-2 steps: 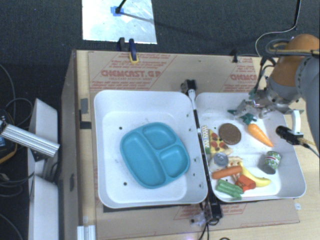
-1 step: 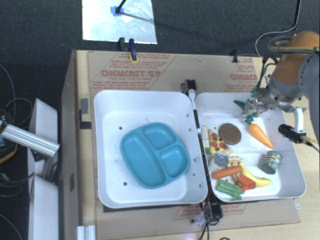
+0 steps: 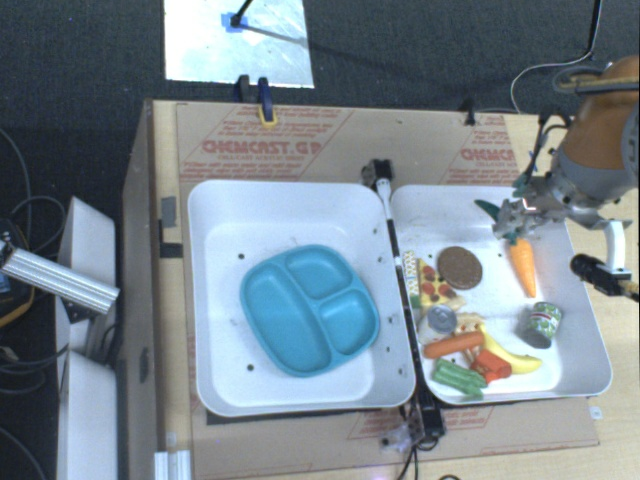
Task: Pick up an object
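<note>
Look to the upper right of the frame: your tool sits low over the far end of the right white plastic bin, at the green leafy top of the orange toy carrot. The carrot lies on the bin floor, pointing toward the lower edge of the frame. You cannot tell from this view whether the tool is open or closed, nor whether it touches the carrot.

Left of the carrot lies a brown round disc. Below it, you have a small grey-green can on its side, a yellow toy banana, an orange sausage-shaped toy and a green toy vegetable.

The left white plastic bin holds a blue divided plastic plate.
</note>
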{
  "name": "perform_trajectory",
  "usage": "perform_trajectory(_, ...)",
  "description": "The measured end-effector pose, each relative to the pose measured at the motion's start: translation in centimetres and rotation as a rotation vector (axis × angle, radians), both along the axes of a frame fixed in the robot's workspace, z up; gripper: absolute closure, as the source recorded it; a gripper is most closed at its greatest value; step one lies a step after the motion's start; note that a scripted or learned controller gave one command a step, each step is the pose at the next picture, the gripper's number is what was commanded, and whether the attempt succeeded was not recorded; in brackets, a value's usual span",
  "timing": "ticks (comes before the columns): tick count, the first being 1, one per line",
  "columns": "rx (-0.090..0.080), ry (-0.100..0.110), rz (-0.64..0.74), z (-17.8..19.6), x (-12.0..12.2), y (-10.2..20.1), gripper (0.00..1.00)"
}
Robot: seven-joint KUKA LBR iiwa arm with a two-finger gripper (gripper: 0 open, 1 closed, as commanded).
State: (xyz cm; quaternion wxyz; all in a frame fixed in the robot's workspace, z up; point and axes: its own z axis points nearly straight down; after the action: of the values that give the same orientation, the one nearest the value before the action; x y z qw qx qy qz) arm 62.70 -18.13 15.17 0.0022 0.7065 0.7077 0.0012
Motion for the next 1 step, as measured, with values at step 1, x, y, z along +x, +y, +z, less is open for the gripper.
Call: perform_trajectory(1, 0.002, 0.0, 0.002, 8.71, -1.39, 9.08, 1.0)
